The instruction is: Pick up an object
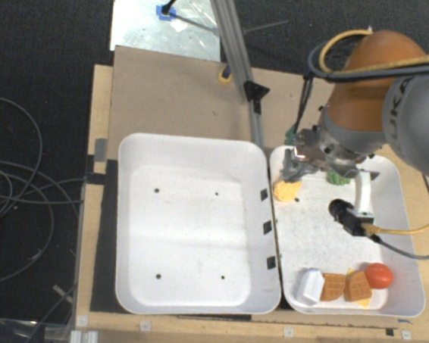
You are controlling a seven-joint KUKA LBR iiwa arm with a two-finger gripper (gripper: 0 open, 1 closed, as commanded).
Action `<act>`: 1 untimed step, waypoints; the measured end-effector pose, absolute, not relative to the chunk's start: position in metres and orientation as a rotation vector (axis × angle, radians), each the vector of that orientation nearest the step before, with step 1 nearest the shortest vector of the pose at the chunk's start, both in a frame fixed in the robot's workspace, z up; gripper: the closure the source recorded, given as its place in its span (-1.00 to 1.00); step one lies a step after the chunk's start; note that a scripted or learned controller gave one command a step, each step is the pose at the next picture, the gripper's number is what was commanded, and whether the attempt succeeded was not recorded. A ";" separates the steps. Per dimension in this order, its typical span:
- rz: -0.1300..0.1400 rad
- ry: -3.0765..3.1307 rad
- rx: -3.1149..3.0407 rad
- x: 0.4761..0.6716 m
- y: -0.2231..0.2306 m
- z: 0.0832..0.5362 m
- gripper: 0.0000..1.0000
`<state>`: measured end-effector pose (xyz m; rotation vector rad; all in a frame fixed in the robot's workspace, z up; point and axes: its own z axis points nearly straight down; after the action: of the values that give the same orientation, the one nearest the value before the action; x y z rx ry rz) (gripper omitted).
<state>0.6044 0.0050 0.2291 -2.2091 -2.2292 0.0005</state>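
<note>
The tabletop (169,94) is a brown board carrying two shallow white bins side by side. The left bin (193,226) has a bare floor marked with a few small dark dots. The right bin (407,294) holds all the objects.

The grey arm (426,113), with its orange band, reaches in from the right and comes down over the far left corner of the right bin. Its hand (296,174) hangs directly above a small yellow piece (287,190); whether the hand is wide or narrow, I cannot tell. The yellow piece is a soft-edged chunk lying on the bin floor close to the wall shared with the left bin, just touching or just under the hand's tip. It is too small and blurred to give a clear long axis.

A green item (341,173) peeks out behind the wrist. A black fitting (345,214) with a yellow cable sits beside the hand.

Along the near wall lie a white block (309,285), two orange-brown waffle-like pieces (346,286) and a red ball (378,275), well apart from the yellow piece.
</note>
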 end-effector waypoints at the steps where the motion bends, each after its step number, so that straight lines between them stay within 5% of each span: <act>1: 0.000 -2.230 -2.209 0.587 0.046 0.224 1.00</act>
<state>0.5870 0.0458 0.2244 -2.2086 -2.2305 -0.0001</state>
